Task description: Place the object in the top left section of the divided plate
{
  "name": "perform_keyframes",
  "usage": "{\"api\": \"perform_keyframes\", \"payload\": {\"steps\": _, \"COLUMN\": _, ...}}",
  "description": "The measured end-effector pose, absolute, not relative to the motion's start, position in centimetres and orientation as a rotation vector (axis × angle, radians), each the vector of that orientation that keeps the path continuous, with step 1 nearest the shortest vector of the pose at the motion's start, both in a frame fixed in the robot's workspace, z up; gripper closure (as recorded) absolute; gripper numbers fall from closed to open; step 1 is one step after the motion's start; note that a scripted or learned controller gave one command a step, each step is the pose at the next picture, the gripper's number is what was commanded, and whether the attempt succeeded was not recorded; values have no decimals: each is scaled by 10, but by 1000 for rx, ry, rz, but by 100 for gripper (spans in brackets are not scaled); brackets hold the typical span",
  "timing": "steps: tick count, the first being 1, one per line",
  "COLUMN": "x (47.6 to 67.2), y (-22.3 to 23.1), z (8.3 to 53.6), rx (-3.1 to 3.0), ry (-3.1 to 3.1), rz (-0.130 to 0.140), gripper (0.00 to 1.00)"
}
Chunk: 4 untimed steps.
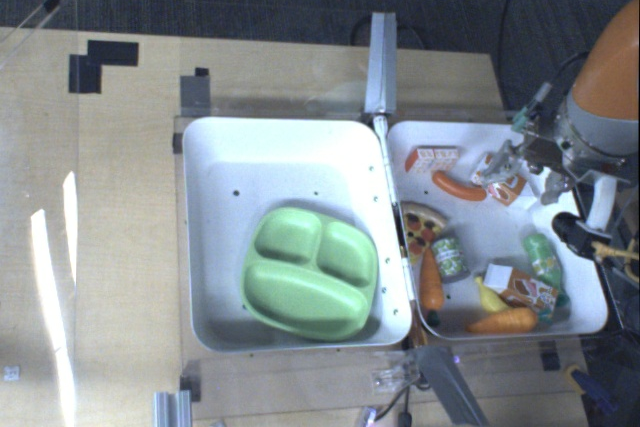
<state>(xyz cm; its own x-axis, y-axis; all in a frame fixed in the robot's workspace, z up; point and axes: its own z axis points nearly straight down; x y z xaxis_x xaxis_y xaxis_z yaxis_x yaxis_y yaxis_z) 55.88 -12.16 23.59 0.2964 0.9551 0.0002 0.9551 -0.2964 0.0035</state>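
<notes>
The gripper (pixel 507 167) hangs over an orange-and-white packet (pixel 508 189), the likely object, at 1 o'clock in the right bin (pixel 495 237). I cannot tell whether it is open or closed. A sausage (pixel 459 186) lies near the packet's 9 o'clock and could be nudged or snagged. The green divided plate (pixel 312 270) sits in the left bin (pixel 220 215).

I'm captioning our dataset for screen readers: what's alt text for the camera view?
A green divided plate sits in the left white bin; the right bin holds a sausage, pizza slice, carrot and more. The arm's tool hovers over that bin.
</notes>
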Motion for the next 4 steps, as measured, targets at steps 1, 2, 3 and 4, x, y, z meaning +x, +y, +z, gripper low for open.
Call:
{"api": "perform_keyframes", "payload": {"steps": 1, "x": 533, "y": -168, "z": 295, "rx": 2434, "ry": 1979, "rz": 4, "gripper": 0}}
{"api": "perform_keyframes", "payload": {"steps": 2, "x": 535, "y": -167, "z": 304, "rx": 2423, "ry": 1989, "rz": 4, "gripper": 100}}
{"api": "perform_keyframes", "payload": {"steps": 3, "x": 488, "y": -193, "z": 220, "rx": 2517, "ry": 1879, "rz": 1, "gripper": 100}}
{"api": "perform_keyframes", "payload": {"steps": 4, "x": 490, "y": -192, "z": 230, "rx": 2510, "ry": 1883, "rz": 4, "gripper": 100}}
